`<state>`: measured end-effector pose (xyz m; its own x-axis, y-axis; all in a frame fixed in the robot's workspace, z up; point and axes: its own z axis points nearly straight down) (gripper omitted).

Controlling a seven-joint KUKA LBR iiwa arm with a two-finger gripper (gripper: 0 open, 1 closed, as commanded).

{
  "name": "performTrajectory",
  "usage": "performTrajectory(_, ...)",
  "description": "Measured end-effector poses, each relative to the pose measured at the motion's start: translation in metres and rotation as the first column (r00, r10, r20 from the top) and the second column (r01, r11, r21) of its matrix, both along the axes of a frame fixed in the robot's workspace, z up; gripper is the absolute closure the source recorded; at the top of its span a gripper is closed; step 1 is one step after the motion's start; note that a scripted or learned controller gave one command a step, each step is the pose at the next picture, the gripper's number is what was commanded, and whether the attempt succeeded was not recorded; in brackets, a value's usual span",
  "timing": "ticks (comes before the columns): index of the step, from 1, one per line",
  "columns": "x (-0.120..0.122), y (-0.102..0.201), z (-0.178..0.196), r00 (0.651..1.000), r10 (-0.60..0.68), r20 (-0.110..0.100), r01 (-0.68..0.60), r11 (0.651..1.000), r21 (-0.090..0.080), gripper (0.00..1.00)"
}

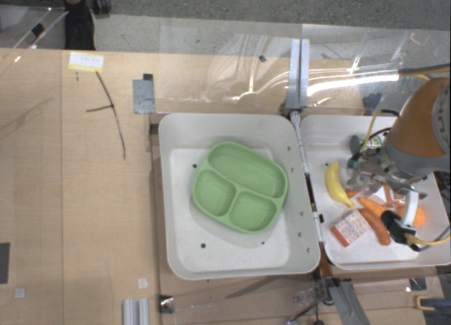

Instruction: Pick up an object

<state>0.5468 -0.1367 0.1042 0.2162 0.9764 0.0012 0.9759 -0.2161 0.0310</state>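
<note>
Closest to the lens, a small orange-and-white carton (351, 228) lay near the front rim of the right bin (380, 264). A carrot (373, 218) lay aslant just beside it, towards the right. A yellow banana (335, 184) rested further back, close to that bin's left wall, with its curve running front to back. Something orange (417, 216) sat to the right of the carrot, partly hidden, so its kind could not be told.

Over this cluster hung the pincer (368, 174), just right of the banana and behind the carrot. Nothing showed as gripped in it, and whether it was spread or pressed together could not be told. The grey arm (423, 137) with its orange band reached in from the right.

In the left bin (176, 246) a green divided plate (239, 187) lay flat near the middle, with three compartments. Both bins stood side by side on the pale wooden tabletop (70, 211), which carried a yellow label (86, 61) at its far left.
</note>
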Motion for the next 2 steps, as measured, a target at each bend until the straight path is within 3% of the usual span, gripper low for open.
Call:
performTrajectory(1, 0.002, -0.001, 0.012, 1.0, 0.0, 0.006, 0.0, 1.0, -0.001, 1.0)
performTrajectory(2, -0.005, 0.071, 0.101, 0.997, 0.076, -0.024, -0.076, 0.997, 0.005, 1.0)
